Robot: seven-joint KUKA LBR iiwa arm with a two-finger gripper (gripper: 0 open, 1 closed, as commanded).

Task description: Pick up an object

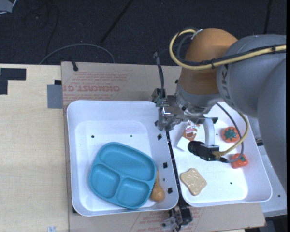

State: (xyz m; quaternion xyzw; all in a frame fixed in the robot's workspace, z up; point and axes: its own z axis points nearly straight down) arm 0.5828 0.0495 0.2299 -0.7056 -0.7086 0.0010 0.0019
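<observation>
My gripper (164, 119) hangs over the divider between the two bins, near their far ends, below the orange wrist band (205, 50). In the right bin (261, 192) lie a tan bread slice (193, 181), a small red-and-white item (190, 131) just right of the gripper, an orange round toy with a green top (229, 134) and an orange-red toy (239, 161). The left bin (79, 144) holds a blue divided plate (122, 174), with a brown-orange rounded piece (157, 191) at its right edge. Nothing is seen held.
A black part with a cable (203, 150) hangs from the arm over the middle of the right bin. The grey arm (256, 81) covers the right bin's far corner. Cardboard (106, 81) lies under both bins on the wooden bench (24, 153).
</observation>
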